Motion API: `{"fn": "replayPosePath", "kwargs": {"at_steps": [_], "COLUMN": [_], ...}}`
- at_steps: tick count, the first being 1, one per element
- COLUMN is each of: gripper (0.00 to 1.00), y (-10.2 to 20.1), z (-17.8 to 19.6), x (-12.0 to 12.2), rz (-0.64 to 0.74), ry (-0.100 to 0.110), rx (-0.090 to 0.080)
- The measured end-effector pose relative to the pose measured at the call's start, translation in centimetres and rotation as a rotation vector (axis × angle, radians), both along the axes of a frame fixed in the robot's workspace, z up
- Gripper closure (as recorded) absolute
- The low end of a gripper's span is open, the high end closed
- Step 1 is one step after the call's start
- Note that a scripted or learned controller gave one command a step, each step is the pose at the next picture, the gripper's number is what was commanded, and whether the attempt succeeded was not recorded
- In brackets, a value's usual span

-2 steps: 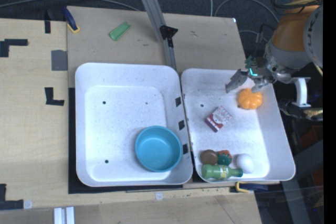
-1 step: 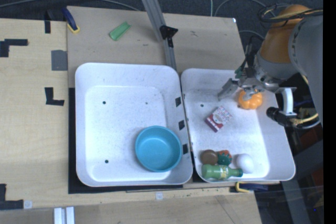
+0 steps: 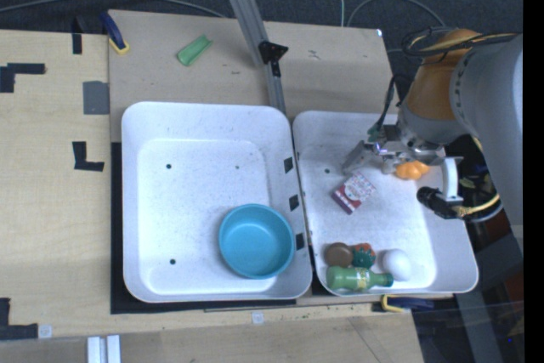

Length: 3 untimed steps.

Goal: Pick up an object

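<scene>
Small red-and-white flat packet point(image 3: 354, 192) | right bin point(image 3: 387, 125), just below jaws point(image 3: 367, 150) | likely light, crushable; grip narrow edges | jaws' spread: cannot tell

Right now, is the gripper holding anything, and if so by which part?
Nothing shows between the fingers. The gripper hangs open in the right bin, just above the small red and white packet, with an orange object beside it.

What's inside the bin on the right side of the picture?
The right bin holds a red and white packet, an orange piece, and near its front edge a brown item, a green bottle and a white egg. The gripper covers part of the floor.
</scene>
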<state>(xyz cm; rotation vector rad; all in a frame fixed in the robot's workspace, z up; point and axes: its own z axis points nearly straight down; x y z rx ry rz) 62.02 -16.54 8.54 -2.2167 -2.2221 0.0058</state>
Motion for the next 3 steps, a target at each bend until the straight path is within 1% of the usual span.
{"fn": "replayPosePath", "kwargs": {"at_steps": [1, 2, 3], "gripper": [1.0, 1.0, 1.0], "y": [0.1, -0.1, -0.2], "z": [1.3, 7.6, 14.0], "x": [0.1, -0.1, 0.1], "rz": [0.002, -0.001, -0.001], "ry": [-0.003, -0.01, -0.01], "rx": [0.0, -0.001, -0.001]}}
